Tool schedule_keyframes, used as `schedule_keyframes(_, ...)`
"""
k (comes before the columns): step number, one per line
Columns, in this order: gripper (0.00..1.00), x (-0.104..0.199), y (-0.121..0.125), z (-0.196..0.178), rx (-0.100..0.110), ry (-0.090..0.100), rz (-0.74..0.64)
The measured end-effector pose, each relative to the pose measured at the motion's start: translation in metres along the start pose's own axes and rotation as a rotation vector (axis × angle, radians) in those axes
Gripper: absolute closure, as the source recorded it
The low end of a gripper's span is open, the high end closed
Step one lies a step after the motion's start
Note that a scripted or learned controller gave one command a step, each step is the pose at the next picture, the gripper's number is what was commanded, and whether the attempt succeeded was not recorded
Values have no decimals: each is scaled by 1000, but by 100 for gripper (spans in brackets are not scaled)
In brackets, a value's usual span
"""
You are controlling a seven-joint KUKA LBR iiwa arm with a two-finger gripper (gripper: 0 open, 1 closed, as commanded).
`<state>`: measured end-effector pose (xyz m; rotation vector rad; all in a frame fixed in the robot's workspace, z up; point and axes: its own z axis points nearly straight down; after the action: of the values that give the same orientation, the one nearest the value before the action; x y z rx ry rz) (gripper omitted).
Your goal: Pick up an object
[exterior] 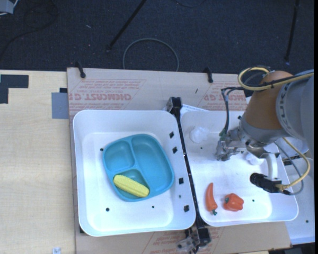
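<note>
Orange chili (210,197) and red pepper (233,201) sit near the right bin's (286,211) front, gripper (225,151) hovering behind them; can't tell its jaw state. Corn (131,186) rests on the blue tray (148,155).

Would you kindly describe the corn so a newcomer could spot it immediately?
Look in the left white bin, which holds a blue divided plate. The corn lies in that plate's front compartment; it is the scene's one yellow item, whereas both vegetables in the other bin are orange-red.
</note>
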<state>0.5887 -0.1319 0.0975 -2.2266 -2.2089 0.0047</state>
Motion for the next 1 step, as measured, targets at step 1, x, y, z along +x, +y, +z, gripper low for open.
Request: schedule_keyframes(1, 100, -2, -2, -43, -7, -2, 0)
